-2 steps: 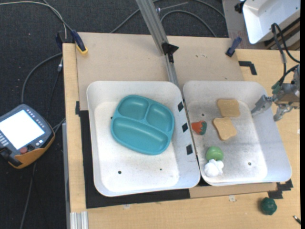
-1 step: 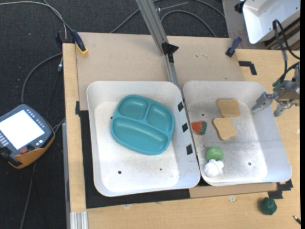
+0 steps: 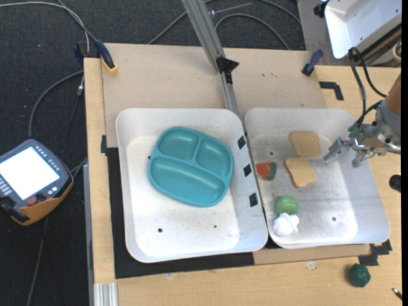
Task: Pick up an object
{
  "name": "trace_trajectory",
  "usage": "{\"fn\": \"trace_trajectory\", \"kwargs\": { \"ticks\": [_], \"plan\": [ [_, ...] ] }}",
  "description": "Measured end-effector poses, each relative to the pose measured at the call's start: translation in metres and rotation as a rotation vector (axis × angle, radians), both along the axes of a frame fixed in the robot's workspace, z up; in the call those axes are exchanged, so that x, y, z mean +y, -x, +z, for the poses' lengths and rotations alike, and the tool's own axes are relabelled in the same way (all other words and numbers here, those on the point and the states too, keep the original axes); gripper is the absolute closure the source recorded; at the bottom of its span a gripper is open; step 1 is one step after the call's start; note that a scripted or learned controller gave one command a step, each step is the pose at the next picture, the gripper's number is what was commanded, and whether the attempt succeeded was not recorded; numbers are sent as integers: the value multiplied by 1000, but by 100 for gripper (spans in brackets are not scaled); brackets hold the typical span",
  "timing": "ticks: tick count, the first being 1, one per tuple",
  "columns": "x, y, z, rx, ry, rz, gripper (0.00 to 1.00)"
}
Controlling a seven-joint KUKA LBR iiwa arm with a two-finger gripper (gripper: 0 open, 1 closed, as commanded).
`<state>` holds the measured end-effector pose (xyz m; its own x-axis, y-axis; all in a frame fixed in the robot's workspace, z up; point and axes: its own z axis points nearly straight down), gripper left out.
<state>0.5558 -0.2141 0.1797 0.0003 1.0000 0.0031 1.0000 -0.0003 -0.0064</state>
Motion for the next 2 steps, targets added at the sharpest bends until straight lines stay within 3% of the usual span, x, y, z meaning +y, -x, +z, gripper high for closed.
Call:
{"fn": "trace_trajectory", "kwargs": {
  "ticks": [2],
  "plan": [
    [-3, -1, -91, -8, 0, 0, 0]
  ]
}}
